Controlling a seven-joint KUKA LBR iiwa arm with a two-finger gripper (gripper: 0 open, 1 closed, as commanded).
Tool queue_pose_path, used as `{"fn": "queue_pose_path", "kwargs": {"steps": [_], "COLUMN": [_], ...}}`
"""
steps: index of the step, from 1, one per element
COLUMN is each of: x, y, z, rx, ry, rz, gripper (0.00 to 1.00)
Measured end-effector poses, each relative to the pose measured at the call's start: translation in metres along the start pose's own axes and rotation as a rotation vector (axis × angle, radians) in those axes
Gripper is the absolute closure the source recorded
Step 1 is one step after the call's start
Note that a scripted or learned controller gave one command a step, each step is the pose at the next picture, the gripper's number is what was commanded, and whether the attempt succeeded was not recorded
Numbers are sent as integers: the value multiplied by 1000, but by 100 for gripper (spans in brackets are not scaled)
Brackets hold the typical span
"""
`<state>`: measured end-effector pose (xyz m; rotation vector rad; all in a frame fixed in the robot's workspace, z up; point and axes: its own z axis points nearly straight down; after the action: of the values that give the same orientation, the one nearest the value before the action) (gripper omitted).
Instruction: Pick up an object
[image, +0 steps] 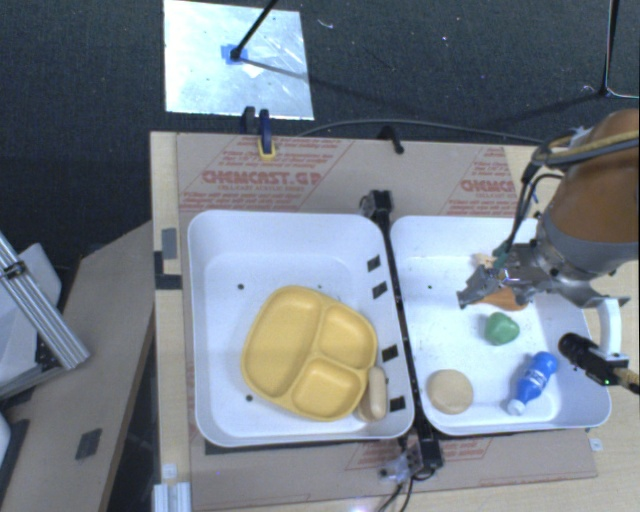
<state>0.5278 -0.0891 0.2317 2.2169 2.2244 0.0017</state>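
My gripper (488, 285) hangs low over the back middle of the right bin (440, 255), coming in from the right. Just under and beside it lies a small orange object (507, 298), partly hidden by the gripper; whether they touch is unclear. A green rounded object (502, 328) lies just in front of the gripper. At the bin's front sit a tan round object (450, 390) and, to its right, a blue bottle (530, 381) lying down.
The left bin (215, 300) holds a yellow divided tray (310, 352) with a beige roll-shaped object (375, 393) against its right side. A black divider strip (392, 300) runs between the bins. The arm's bulky wrist (595, 215) overhangs the right bin's back right corner.
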Motion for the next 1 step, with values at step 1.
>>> {"fn": "queue_pose_path", "kwargs": {"steps": [1], "x": [-7], "y": [-8], "z": [49], "rx": [5], "ry": [0], "rz": [3], "gripper": [0]}}
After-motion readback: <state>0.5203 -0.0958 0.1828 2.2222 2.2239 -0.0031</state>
